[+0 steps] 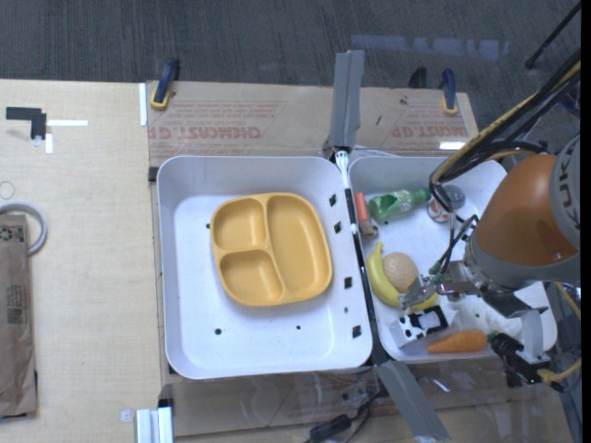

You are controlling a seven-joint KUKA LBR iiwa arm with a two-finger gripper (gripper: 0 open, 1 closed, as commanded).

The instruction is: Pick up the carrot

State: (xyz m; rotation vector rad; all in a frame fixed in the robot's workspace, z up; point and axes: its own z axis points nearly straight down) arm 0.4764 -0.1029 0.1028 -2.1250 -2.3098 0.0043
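The orange carrot [459, 342] lies flat near the front edge of the right bin [417, 351], pointing left to right. My gripper [422, 321] hangs low over the bin just left of and behind the carrot's left end, close to it. Nothing shows between the gripper and the carrot that tells a hold. The grey arm with its orange band [522, 220] reaches in from the right and covers the bin's right part.
A banana [379, 281] and a round beige item [400, 269] lie just behind the gripper. A green bottle [397, 202] and a small red item [362, 209] lie at the back of the bin. The left bin [185, 275] holds a yellow divided plate [271, 247].
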